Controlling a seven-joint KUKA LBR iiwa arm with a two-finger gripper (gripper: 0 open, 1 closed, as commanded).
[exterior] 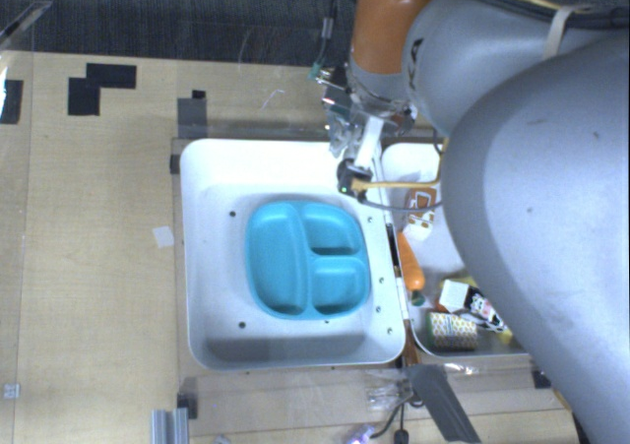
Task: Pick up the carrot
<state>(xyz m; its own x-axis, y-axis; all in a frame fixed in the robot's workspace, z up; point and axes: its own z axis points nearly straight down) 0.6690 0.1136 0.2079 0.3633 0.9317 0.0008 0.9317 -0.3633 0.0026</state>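
The carrot (409,261) is orange and lies lengthwise along the left wall of the right bin (423,342), its tip pointing toward the front. My gripper (341,140) hangs over the back rim between the two bins, well behind the carrot and apart from it. The grey arm covers most of the right bin.
A blue compartment tray (307,257) lies in the left bin (207,265). Near the carrot in the right bin are a white box (455,292), a speckled block (453,331) and a white packet with an orange outline (422,201).
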